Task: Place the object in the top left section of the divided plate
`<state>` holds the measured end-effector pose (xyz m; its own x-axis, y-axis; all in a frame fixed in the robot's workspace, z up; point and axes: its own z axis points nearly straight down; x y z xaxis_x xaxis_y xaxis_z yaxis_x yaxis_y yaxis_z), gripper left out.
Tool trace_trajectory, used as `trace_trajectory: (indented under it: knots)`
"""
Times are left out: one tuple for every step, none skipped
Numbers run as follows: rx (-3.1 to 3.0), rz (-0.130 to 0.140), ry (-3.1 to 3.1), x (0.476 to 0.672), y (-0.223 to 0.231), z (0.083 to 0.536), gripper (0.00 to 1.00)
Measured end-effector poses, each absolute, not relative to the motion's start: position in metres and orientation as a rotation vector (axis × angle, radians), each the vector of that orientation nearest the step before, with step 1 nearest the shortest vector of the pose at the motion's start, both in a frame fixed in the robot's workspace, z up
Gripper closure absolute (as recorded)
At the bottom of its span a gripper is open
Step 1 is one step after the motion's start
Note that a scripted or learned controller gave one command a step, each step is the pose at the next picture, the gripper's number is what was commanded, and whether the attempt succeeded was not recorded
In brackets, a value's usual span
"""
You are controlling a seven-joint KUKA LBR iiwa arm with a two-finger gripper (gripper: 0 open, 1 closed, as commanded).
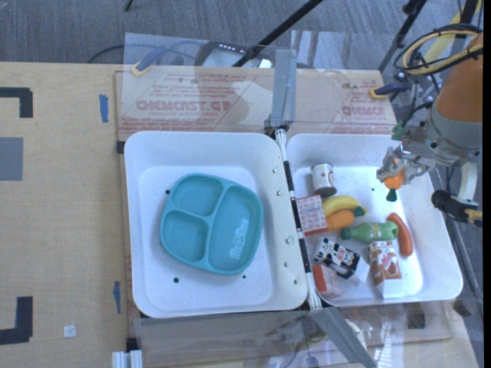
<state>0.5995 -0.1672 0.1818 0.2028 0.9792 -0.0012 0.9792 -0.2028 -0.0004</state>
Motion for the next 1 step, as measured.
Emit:
trace_trajectory:
  knots:
    - [2.436, -0.001, 1.983, 0.5996, -0.1672, 0.1819, 0.00]
